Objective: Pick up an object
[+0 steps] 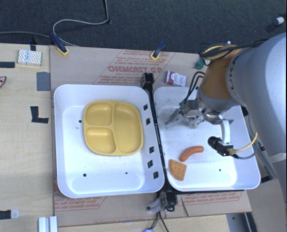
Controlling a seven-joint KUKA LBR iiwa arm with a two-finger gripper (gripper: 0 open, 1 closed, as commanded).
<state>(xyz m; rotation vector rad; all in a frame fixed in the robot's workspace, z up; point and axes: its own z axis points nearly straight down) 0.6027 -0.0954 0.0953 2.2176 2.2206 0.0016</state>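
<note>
Bins sit side by side on the bench, and we see the arm [250,81] reaching in from the right over the right bin [230,175]. Its gripper [175,119] hangs above the far left part of that bin, its two fingers [172,117] pointing left towards the divider; we make out nothing between them, and we cannot tell how far apart they stand.

We find a sausage [191,152] lying on the bin floor nearer to us than the gripper, apart from it. Just near and left of the sausage rests a waffle piece [178,169], close to the bin's left wall.

We see a yellow divided plate [113,128] in the left bin [68,178], towards its far side. Beyond the bins, a small red packet [175,79] lies on the cardboard.
</note>
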